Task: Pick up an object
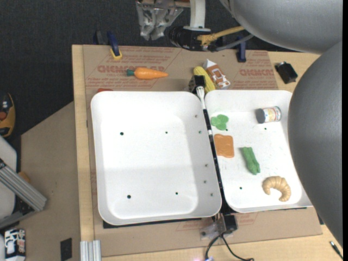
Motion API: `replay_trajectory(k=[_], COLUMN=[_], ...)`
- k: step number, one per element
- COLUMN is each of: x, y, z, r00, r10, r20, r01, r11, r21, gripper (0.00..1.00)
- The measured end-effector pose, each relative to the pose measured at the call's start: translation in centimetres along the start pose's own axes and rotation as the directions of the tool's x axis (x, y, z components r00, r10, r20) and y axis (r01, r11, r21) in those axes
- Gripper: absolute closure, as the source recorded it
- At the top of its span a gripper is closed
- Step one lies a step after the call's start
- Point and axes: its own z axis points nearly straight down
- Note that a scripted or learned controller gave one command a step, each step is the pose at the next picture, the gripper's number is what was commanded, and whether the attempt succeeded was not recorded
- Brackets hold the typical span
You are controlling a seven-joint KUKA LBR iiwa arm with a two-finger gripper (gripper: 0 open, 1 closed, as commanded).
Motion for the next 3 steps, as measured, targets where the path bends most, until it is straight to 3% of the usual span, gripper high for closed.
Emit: replay_trajectory(k=[1,2,3], x=[-0.3,-0.3,-0.2], y=[-2.4,-2.3,-2.3], z=[-11.0,-10.1,-11.2], r00=[1.000,1.000,1.000], r10=[0.007,0.008,0.007], r20=[0.001,0.006,0.005], r01=[-0.007,-0.008,-0.007], r11=[1.000,1.000,1.000], r21=[-0.003,0.011,0.006], gripper=[1.00,0.00,1.00])
